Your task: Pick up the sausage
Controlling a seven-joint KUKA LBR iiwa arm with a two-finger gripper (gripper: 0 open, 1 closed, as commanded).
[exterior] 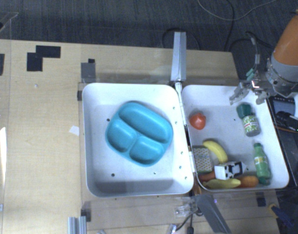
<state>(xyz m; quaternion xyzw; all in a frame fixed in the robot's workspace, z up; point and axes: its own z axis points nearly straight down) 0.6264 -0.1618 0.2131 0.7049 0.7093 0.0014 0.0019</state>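
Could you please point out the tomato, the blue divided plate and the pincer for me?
tomato (197, 121): camera view, middle of its red body.
blue divided plate (139, 132): camera view, on the ridge between its compartments.
pincer (247, 92): camera view, midway between its fingertips, above the right bin's far edge.

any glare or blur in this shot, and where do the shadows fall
Camera view: even, soft overhead light; the left bin shows a dim shadow along its near wall below the blue tray. The gripper looks soft-edged, and the small items in the right bin are low in detail. No strong glare.
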